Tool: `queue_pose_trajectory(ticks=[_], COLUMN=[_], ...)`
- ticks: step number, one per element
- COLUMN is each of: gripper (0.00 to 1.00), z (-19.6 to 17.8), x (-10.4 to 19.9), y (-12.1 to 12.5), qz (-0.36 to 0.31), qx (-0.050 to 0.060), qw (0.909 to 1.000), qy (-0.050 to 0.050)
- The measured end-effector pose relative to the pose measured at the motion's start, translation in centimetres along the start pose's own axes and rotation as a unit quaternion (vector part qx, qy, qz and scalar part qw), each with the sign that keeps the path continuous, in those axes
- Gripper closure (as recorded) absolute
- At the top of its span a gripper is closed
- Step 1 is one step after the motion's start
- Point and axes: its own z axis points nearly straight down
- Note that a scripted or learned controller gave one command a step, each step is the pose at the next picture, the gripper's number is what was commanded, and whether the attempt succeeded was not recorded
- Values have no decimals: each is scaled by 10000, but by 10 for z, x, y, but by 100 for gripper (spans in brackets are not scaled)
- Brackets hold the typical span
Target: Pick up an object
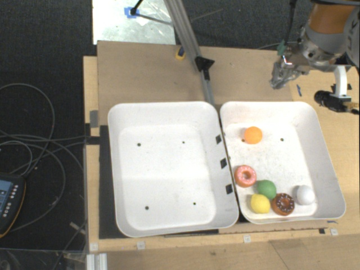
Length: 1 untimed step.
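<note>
The right bin [315,128] holds several small objects. An orange ball [253,135] lies near its back middle. Along the front sit a pink frosted donut [245,176], a green ball [266,188], a yellow ball [260,203], a chocolate donut [283,204] and a white ball [305,195]. My gripper [279,79] hangs above the bench behind the right bin's back edge, well apart from every object. Nothing shows between its fingers.
The left bin [121,151] stands beside the right one, joined by black clips along the shared wall. A grey pole [188,35] slants across the bench behind the bins. Cables and a handset [8,198] lie on the floor at left.
</note>
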Motion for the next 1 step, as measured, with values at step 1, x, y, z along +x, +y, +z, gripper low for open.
queue_pose_trajectory(ticks=[1], gripper=[100], z=[14], x=[48], y=[-22], qz=[-14], qx=[54], qw=[10000], qy=[14])
